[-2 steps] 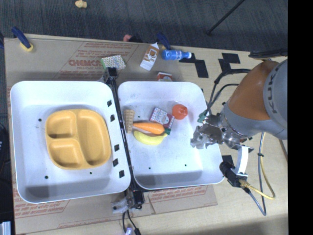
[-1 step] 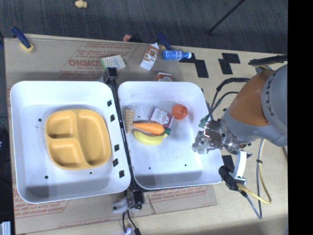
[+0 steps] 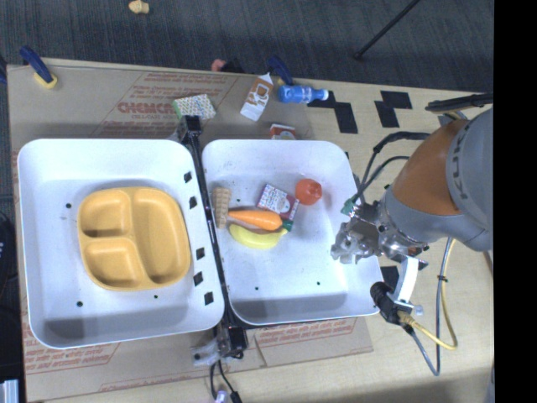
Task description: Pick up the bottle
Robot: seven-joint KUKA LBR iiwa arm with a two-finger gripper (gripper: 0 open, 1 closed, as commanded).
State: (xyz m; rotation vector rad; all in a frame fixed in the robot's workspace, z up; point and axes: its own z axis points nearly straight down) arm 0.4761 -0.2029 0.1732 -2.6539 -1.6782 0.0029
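A small blue bottle (image 3: 298,95) lies on its side on the cardboard behind the right bin (image 3: 336,296), outside both bins. My gripper (image 3: 351,243) hangs over the right rim of that bin, well in front of the bottle and to its right. Nothing shows between the fingers. The grey arm with its orange band (image 3: 428,183) comes in from the right.
The right bin holds a waffle cone (image 3: 221,204), a carrot (image 3: 256,219), a banana (image 3: 256,238), a small carton (image 3: 275,198) and a red round piece (image 3: 309,191). A yellow divided plate (image 3: 134,235) sits in the left bin. Small cartons (image 3: 256,97) lie near the bottle.
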